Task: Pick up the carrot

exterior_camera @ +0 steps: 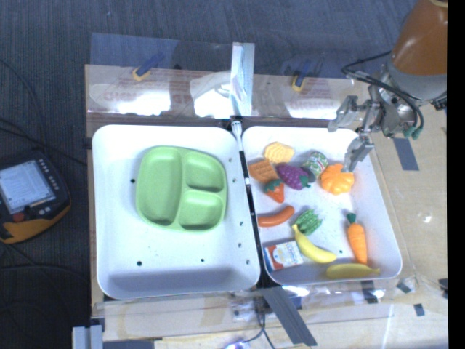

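The smooth, tapered plastic carrot [356,241] with its green tuft lies near the front right corner of the glossy white right bin [389,224], well apart from the metal end effector [350,133], which hangs open and empty over the bin's back edge.

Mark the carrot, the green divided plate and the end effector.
carrot [357,243]: camera view, middle of its orange body.
green divided plate [161,182]: camera view, floor of its large compartment.
end effector [349,137]: camera view, midway between its fingertips.
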Robot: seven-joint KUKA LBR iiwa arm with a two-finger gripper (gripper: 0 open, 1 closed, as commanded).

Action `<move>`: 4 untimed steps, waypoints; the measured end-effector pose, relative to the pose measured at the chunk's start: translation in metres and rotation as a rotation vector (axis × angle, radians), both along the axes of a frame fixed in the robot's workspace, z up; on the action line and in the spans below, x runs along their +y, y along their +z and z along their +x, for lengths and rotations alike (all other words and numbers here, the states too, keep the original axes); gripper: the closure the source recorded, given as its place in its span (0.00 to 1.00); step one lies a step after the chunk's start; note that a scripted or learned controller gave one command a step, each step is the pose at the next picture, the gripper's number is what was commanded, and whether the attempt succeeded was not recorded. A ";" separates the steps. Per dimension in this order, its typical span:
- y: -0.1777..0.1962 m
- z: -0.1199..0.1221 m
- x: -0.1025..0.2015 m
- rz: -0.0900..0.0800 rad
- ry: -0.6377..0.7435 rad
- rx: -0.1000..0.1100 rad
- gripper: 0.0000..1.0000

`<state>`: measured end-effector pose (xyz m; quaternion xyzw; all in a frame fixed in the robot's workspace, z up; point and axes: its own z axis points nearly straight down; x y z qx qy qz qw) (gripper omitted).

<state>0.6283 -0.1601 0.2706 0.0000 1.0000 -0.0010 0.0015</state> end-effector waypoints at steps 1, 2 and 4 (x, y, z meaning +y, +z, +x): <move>-0.116 -0.090 -0.030 0.004 0.081 0.011 0.00; -0.180 -0.004 -0.058 0.000 -0.102 -0.010 0.00; -0.036 -0.040 -0.064 -0.005 0.121 -0.011 1.00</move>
